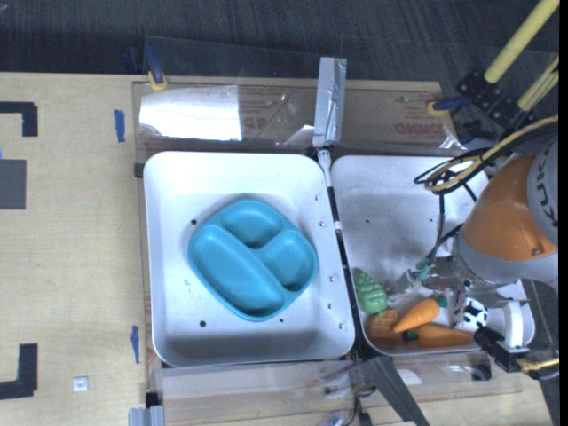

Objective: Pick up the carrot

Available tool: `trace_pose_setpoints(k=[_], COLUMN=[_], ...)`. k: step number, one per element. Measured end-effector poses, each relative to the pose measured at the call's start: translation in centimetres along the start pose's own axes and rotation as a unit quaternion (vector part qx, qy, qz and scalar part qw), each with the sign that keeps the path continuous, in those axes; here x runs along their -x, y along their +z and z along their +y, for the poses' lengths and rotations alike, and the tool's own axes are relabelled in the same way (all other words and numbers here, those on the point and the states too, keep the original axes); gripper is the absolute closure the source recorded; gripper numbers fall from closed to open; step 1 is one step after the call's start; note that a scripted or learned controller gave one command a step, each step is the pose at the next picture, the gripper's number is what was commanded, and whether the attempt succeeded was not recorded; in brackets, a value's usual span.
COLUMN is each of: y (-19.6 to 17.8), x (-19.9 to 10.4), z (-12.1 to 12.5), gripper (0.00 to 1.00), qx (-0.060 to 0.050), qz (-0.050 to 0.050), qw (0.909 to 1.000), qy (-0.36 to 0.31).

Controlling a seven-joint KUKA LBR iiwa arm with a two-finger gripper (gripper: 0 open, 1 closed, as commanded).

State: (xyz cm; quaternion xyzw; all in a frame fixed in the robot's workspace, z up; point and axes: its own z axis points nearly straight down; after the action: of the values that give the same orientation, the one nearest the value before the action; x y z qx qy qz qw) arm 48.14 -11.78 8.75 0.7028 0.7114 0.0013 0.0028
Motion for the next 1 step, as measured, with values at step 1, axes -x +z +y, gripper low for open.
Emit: trace_pose_setpoints(k=[1], y=[0.01], x=[-0.26], z=[0.00], gripper=[0.00], qx=[0.001], qz=[0.000], qw=[0.9996], qy=[0.027])
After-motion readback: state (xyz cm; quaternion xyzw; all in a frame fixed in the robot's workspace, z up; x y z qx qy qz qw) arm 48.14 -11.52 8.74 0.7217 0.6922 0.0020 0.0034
